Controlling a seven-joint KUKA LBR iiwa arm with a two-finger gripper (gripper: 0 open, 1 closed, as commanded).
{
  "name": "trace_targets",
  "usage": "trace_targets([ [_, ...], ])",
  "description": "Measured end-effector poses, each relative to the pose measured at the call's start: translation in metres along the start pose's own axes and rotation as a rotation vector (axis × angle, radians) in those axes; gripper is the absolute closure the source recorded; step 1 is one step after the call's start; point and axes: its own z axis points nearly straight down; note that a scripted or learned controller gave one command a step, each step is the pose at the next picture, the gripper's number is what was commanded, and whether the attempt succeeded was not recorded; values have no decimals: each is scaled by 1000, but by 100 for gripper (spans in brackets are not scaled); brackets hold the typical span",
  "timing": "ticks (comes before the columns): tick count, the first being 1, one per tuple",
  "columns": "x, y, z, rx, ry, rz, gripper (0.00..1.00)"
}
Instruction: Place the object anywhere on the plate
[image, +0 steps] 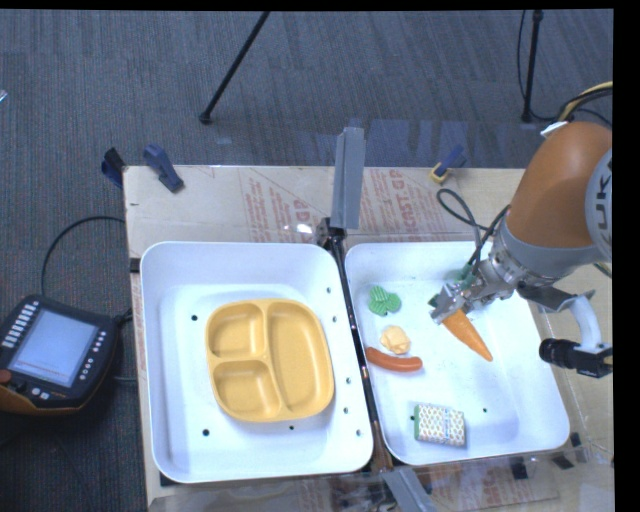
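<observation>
Looking down on the bench (240, 200), two white bins sit side by side, and the action is all in the right bin (520, 420). The arm (560, 200), grey with its big orange band, comes in from the right and slants down toward the upper middle of that bin. The tool (450, 302) is low there, and an orange carrot (468, 333) sits right at its tip, thick end up against the tool and point angled down toward the bin's right side. Whether the tool is clamped on the carrot or merely touching it, I cannot tell from this angle, and the same goes for whether it is open or closed. Left of the tool lies a small green leafy piece (383, 300), below that a pale yellow lump (395, 340), and just beneath the lump a red sausage (394, 361) lying crosswise. Near the bin's front edge rests a speckled rectangular block (440, 424), well apart from the others. Over in the left bin (170, 440), the yellow plate (270, 358) with its three compartments sits in the middle. Off the bench to the left, a handheld control pendant (55, 352) lies on the carpet.
</observation>
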Motion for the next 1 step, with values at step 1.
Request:
trace_targets([
  [1,0,0,0,0,0,0,0],
])
